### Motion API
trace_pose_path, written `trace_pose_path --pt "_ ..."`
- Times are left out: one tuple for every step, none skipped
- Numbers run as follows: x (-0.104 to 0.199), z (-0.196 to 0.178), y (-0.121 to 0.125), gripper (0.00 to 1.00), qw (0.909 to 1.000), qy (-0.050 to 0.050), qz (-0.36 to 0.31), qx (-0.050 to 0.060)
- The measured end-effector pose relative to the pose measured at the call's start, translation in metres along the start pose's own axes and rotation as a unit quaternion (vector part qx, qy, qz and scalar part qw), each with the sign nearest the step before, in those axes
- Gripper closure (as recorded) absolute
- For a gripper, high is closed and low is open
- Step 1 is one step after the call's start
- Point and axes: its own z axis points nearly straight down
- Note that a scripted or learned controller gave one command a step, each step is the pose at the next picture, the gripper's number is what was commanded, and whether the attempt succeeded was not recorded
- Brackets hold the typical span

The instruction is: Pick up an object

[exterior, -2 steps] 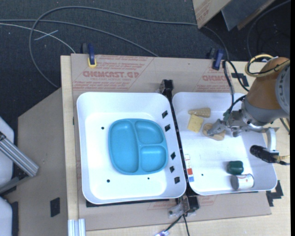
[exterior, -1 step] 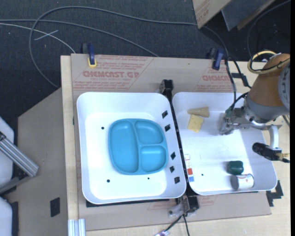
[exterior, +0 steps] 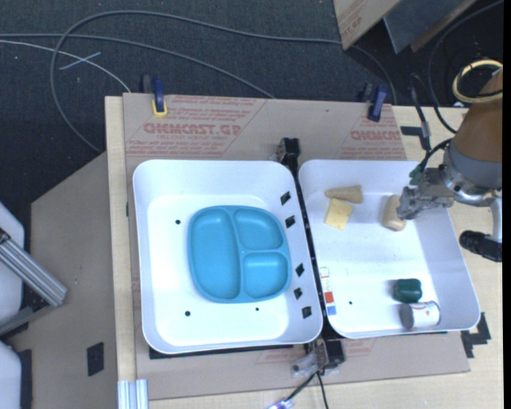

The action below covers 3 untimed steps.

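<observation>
Looking down on the bench (exterior: 207, 120), a pale board printed with red lettering, pinned at its far edge by two blue clamps (exterior: 160, 100); beyond it the floor is dark carpet, with thin grey cables (exterior: 80, 48) looping across the upper left, and a cardboard box corner (exterior: 363, 20) poking in at the top. A metal rail (exterior: 28, 268) slants in at the left edge.

Two shallow white bins sit side by side on the board, touching along a black hinge strip; the left bin (exterior: 160, 200) carries a blue divided plate (exterior: 238, 252) with three compartments, lying flat near its middle.

The right bin (exterior: 375, 307) holds the small stuff: a tan wedge (exterior: 344, 194) near the far wall, a yellow block (exterior: 338, 213) just beside it, a beige piece (exterior: 392, 217) toward the right, and down at the near corner a dark green object (exterior: 407, 289) touching a small white and grey cylinder (exterior: 421, 314).

In comes the arm from the right, grey with that orange band; the gripper (exterior: 413, 201) is low over the right bin, right against the beige piece; whether the fingers are wide, narrow or closed on anything, I cannot tell from this angle, the metalwork blurs together there.
</observation>
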Motion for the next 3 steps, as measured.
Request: trace_pose_path --pt "-0.004 -0.064 0.006 1.00 1.0000 0.000 0.000 -0.001" --pt "-0.005 -0.119 0.008 1.00 1.0000 0.000 0.000 -0.001" --pt "0.046 -0.121 -0.008 1.00 1.0000 0.002 -0.002 0.004"
